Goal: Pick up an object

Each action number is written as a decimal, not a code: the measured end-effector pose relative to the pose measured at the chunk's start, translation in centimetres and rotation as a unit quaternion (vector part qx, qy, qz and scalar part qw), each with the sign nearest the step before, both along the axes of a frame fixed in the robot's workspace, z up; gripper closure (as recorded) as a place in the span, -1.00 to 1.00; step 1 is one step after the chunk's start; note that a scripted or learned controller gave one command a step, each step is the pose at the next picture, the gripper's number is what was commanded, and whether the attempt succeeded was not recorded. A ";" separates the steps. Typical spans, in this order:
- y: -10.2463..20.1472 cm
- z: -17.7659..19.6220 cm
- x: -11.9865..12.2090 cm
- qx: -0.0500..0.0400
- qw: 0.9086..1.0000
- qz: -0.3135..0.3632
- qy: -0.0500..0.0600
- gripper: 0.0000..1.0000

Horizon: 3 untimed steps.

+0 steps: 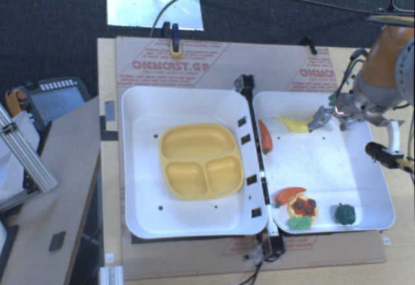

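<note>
Our gripper [322,116], fingers spread and holding nothing, hovers at the right bin's [382,202] far side. The yellow toy banana [294,124] lies just left of it, long axis running left-right.

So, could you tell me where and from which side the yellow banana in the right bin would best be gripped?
Probably across its middle, from straight above. The banana lies flat on the right bin's floor, long axis roughly left-right, and it is narrow across, so closing over its width should suit. The tool sits at its right end; the red pepper lies apart on the left.
</note>
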<state>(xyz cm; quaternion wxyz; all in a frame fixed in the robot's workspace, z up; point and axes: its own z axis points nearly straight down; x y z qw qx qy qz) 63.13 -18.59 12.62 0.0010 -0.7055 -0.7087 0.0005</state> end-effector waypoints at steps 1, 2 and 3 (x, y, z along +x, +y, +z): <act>0.1 -4.4 0.0 0.000 1.000 0.001 -0.001 -1.00; 0.0 -3.0 0.2 -0.001 1.000 0.001 -0.004 1.00; 0.7 3.3 0.3 -0.001 1.000 0.001 -0.005 1.00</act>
